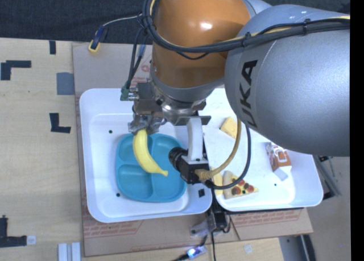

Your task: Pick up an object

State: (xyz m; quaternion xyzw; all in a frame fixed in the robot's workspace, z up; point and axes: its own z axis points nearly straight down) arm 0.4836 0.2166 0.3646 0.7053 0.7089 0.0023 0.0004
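Observation:
A yellow banana (145,154) hangs over the blue divided plate (131,183) in the left bin (94,140). Its upper end sits between the fingers of my gripper (143,126), which is shut on it. The banana curves down and to the right, its lower tip above the plate's middle. I cannot tell whether that tip touches the plate. The big orange band and grey arm hide the back of both bins.
The right bin (301,194) holds a yellow cheese wedge (229,127), a pizza slice (239,187) near its front, and a small red-and-white item (278,157) at the right. A black fitting with cables (185,166) hangs beside the plate.

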